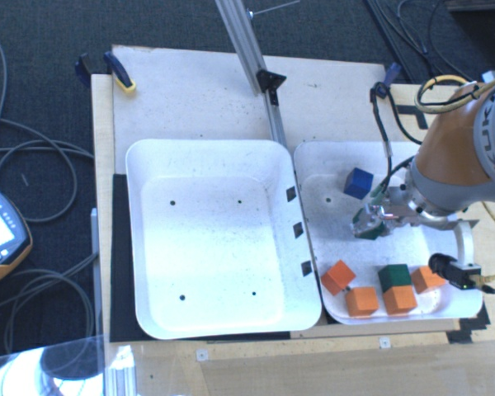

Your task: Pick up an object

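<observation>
Dark carpet surrounds a bench with two white bins. From the overhead camera, the gripper point(370, 221) hangs low in the right bin point(313, 172), its grip unreadable; the blue cube point(359, 182) sits just beyond it, orange blocks point(363, 300) nearer me.

A pale bench point(198, 97) is seen from above, and two shallow white bins are borne on it side by side: the left bin point(140, 246) and the right bin point(313, 163), their rims touching or nearly so. What appears to be a yellow-and-blue clamp point(120, 71) is fixed at the far left corner.
</observation>
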Robot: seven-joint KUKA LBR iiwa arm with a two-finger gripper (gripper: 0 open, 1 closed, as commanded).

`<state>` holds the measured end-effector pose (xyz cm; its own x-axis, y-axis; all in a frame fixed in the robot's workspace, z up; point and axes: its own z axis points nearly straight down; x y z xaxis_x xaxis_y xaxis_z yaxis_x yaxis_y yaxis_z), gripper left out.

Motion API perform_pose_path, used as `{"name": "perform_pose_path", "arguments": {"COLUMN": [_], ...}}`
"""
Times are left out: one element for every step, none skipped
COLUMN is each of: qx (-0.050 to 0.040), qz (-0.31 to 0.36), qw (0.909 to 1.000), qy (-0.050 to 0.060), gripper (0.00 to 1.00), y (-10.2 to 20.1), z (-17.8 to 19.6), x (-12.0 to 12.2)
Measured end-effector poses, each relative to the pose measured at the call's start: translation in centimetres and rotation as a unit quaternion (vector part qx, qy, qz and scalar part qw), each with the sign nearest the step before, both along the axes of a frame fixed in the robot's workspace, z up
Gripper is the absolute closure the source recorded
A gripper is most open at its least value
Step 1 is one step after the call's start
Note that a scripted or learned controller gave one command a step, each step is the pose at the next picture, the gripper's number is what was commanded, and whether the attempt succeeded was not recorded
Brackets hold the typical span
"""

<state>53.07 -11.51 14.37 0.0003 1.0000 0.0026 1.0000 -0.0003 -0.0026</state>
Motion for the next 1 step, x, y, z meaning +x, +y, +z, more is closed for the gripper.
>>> {"name": "perform_pose_path", "arguments": {"qx": [-0.0003], "qz": [0.005], "qw": [1.0000], "qy": [-0.007], "gripper": [1.00], "y": [7.15], "z": [6.00], "x": [6.19]}}
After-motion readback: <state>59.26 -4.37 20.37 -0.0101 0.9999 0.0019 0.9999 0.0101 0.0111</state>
